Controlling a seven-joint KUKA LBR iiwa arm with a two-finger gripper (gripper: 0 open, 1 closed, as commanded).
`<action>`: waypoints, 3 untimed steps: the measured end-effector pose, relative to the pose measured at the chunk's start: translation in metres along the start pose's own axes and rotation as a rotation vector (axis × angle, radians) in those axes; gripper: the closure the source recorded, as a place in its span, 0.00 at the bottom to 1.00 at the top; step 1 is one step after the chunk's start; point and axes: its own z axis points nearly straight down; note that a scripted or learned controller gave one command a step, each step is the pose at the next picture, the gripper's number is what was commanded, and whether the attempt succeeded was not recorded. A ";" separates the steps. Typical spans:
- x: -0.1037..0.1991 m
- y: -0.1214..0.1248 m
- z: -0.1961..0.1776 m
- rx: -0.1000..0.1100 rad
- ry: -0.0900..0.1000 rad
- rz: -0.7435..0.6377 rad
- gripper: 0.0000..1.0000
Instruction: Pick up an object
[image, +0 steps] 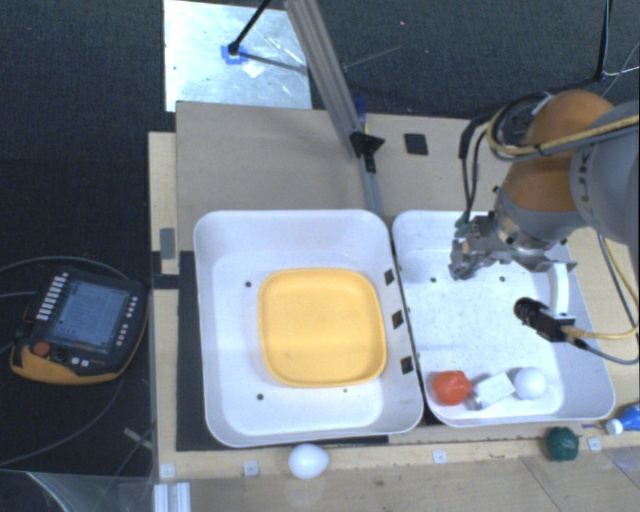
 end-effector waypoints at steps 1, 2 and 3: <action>0.008 0.000 -0.046 -0.002 0.000 -0.001 1.00; -0.002 0.002 -0.098 -0.003 0.000 0.000 1.00; -0.002 0.002 -0.118 0.000 0.000 -0.001 1.00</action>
